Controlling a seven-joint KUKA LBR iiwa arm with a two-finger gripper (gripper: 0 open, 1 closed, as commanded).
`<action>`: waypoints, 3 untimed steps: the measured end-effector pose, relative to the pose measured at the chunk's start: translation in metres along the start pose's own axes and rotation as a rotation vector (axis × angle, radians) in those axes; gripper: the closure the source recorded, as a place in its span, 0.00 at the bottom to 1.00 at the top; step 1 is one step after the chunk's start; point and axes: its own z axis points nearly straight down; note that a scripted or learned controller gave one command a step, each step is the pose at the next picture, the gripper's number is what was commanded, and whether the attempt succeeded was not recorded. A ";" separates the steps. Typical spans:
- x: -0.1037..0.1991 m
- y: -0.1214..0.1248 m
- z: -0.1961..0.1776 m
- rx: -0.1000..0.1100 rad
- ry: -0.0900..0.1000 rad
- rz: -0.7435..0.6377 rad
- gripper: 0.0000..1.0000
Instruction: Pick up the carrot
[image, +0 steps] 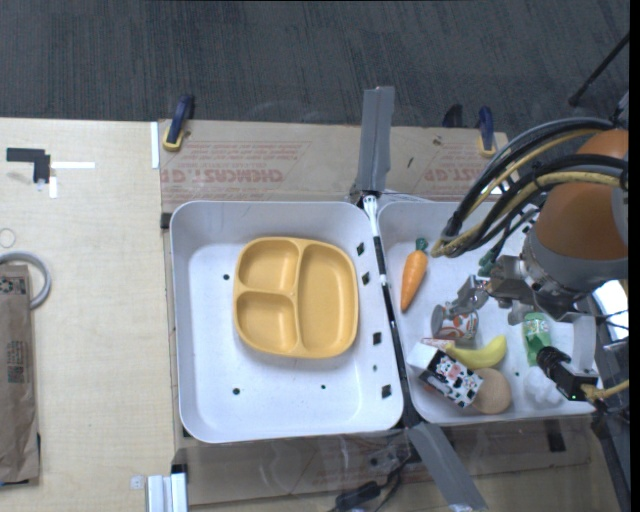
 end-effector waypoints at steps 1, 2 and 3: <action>-0.013 0.039 0.038 0.000 0.000 0.105 0.00; 0.017 0.054 0.000 0.000 0.001 0.099 0.00; 0.052 0.058 -0.095 -0.001 -0.001 0.212 0.00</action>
